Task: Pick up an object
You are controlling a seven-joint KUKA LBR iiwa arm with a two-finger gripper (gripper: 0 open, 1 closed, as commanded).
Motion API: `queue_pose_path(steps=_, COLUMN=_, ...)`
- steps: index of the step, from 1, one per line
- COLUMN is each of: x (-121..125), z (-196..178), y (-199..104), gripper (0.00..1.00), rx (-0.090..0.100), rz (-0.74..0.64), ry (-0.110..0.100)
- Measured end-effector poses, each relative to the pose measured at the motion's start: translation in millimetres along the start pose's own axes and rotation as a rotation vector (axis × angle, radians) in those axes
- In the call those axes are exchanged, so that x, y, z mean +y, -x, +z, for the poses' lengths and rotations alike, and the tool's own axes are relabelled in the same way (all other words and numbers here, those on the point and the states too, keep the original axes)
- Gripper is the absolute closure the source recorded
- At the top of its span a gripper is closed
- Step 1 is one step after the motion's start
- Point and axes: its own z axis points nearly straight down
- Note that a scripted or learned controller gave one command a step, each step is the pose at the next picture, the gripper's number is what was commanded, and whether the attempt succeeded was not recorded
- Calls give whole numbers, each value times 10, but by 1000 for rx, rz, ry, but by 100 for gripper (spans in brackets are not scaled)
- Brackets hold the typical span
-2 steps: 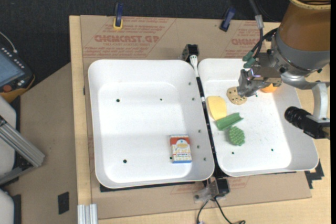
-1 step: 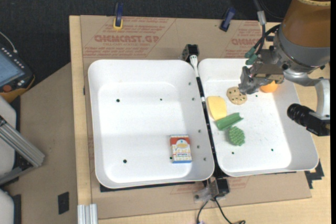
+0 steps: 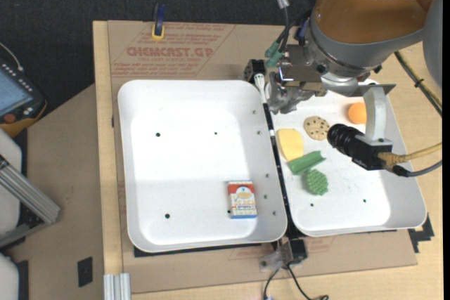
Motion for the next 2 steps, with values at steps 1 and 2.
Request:
queue_pose_path(steps=1, x=423, z=165, y=-67, gripper=100, rx=-4, rz=10, ry=-3)
queue_pose_path(steps=2, x=-288, z=731, y=451, gripper=100, rx=-4, rz=17, ry=-17)
